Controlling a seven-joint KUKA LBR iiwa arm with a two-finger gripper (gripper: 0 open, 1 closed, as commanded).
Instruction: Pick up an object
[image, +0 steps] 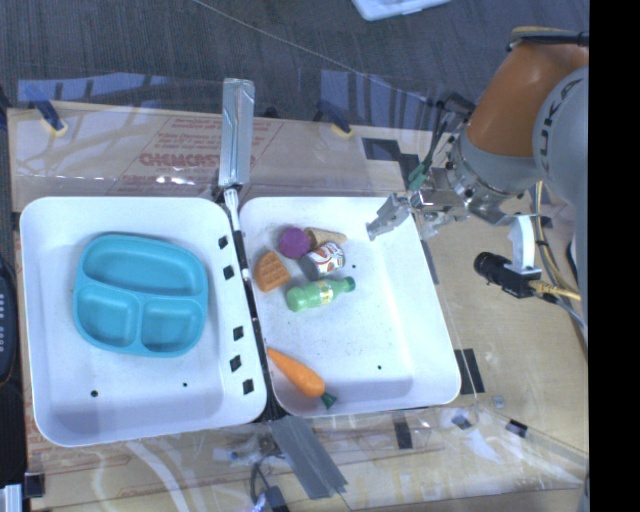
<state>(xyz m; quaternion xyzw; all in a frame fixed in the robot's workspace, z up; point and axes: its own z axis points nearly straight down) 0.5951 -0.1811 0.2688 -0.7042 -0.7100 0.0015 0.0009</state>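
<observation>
Currently approach step in hand, nothing lifted yet. Left bin (40, 330) bearing blue divided tray (140, 295). Right bin (400, 340) holding candidates: orange wedge (270, 270), purple ball (293, 241), small can (327, 259), green bottle (318, 294) lying flat, carrot (296, 373) resting against near-left rim. Gripper (400, 212) hovering over right bin's far-right corner, well apart from cluster, carrying nothing; finger spread: cannot tell. Next move, by judgement: travelling left and descending over one item. Bench (500, 400) showing plastic sheeting and tape; dark floor beyond.
</observation>
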